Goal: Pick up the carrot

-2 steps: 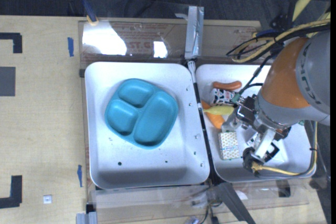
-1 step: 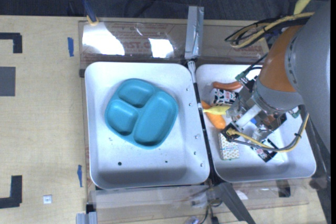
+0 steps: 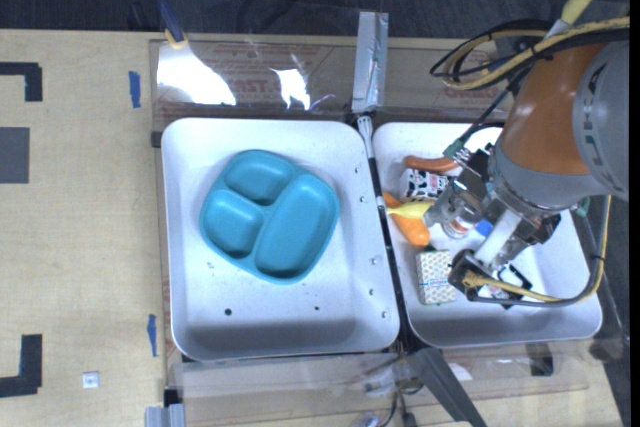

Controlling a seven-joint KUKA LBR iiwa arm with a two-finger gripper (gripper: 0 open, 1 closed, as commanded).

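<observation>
On the worktop (image 3: 80,245) stand the left bin (image 3: 190,315) and the right bin (image 3: 572,313); the arm (image 3: 550,125) hangs over the right one and covers much of it. The blue divided plate (image 3: 268,215) lies alone in the left bin, well apart from the work. The hand (image 3: 458,215) is low among the clutter of the right bin; I cannot tell whether it is open or closed, and nothing is seen gripped.

The carrot (image 3: 414,229) is, I believe, the orange piece near the left wall of the right bin, just beside the hand. The risks come from crowding; a yellow piece (image 3: 401,207) touches the carrot, so the hand may take that one instead, or both. The wall is close, so the carrot may be pushed against it and slip away. A reddish-orange curved thing (image 3: 432,162) further back could be mistaken for the target; the black-and-white spotted thing (image 3: 425,183) may be knocked over.

No writing can be read; the patterned packet (image 3: 435,275) shows only fine marks, too small to make out.
</observation>
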